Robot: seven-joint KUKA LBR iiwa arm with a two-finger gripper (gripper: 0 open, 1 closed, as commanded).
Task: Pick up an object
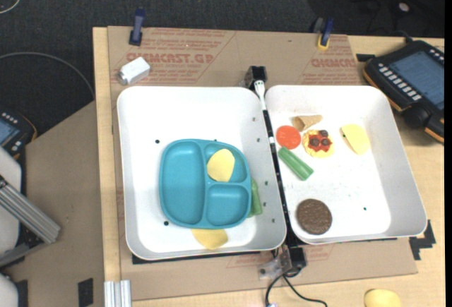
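1. arm pose. gripper state: cannot be told from this view, and nothing in either bin is lifted clear of the floor.

2. left bin (134, 157). one teal divided tray (187, 182) lies flat at the bin's centre. one yellow piece (221, 165) sits in the tray's far right compartment. a second yellow piece (210, 236) lies at the bin's near edge, its far side tucked under the tray rim. one green item (255, 198) is wedged between the tray's right rim and the bin's right wall; only a thin strip shows and its shape cannot be made out.

3. right bin (395, 178). six loose objects, all candidates for picking. near the far left corner: one tan wedge (307, 121), one red-orange disc (287, 136), one green stick (294, 163) lying aslant just beside the disc, and one yellow round (318, 143) with red and dark marks on top, possibly a toy pizza. one plain yellow slab (355, 138) lies just right of that round. one brown disc (313, 215) sits apart at the near left corner.

4. bench surround. one small white block (134, 70) rests on the cardboard sheet (212, 51) beyond the left bin's far left corner. two clamps grip the sheet's far edge: one blue clamp (137, 25), one yellow-and-blue clamp (324, 32). one black handheld unit (413, 80) is cut off at the right. one yellow object (381, 297) is cut off at the bottom edge.
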